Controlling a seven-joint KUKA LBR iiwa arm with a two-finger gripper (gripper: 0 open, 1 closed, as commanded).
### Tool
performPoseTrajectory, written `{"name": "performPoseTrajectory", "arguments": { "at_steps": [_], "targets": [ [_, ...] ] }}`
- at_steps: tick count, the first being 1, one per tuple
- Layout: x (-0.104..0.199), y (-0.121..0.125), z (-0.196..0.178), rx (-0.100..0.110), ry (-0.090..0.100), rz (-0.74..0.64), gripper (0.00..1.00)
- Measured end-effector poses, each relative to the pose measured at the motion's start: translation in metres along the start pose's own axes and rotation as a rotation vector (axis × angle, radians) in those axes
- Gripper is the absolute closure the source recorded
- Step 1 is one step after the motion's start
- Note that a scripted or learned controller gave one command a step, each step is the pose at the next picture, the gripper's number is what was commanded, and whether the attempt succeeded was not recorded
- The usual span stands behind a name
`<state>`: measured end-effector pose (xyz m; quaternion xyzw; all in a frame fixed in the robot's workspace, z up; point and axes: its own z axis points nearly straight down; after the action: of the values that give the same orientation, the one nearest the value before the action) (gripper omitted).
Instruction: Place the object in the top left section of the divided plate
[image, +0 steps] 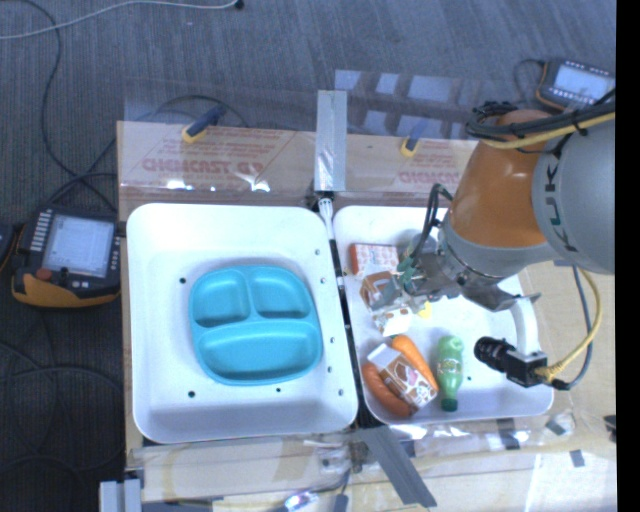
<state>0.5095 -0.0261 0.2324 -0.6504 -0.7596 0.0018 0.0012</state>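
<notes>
- Bench carries two shallow white bins side by side; the left bin (150, 300) holds the divided plate (257, 325), and every position below is given relative to that plate.
- Divided plate is turquoise, lying flat in the middle of the left bin, with two small sections along its far edge and one large section along its near edge; all three sections show bare blue.
- Right bin (520, 400) stands directly to the plate's right, its wall touching the left bin's wall.
- Arm (510, 200), grey with an orange band, reaches into the right bin, well to the plate's right.
- Gripper (412, 280) sits low among the items at the far-left part of the right bin; whether it is released, clenched or grasping cannot be told, as the wrist hides it.
- Small brown packet (378, 288) lies just beside the gripper, on the side nearer the plate; contact cannot be confirmed.
- Red-and-white packet (372, 258) lies beyond the brown packet.
- Carrot (412, 362), a sausage-like item (385, 392) and a green bottle (450, 368) lie nearer the camera in the right bin.
</notes>
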Motion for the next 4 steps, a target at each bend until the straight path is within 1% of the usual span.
{"name": "performPoseTrajectory", "arguments": {
  "at_steps": [1, 2, 3, 4],
  "targets": [
    [-0.012, -0.029, 0.051, 0.002, 0.001, -0.035, 1.00],
    [0.065, 0.008, 0.029, -0.047, 0.010, -0.108, 1.00],
    [0.051, -0.004, 0.045, -0.005, -0.006, -0.085, 0.00],
    [0.097, 0.000, 0.034, -0.043, -0.020, 0.058, 0.00]
  ]
}}
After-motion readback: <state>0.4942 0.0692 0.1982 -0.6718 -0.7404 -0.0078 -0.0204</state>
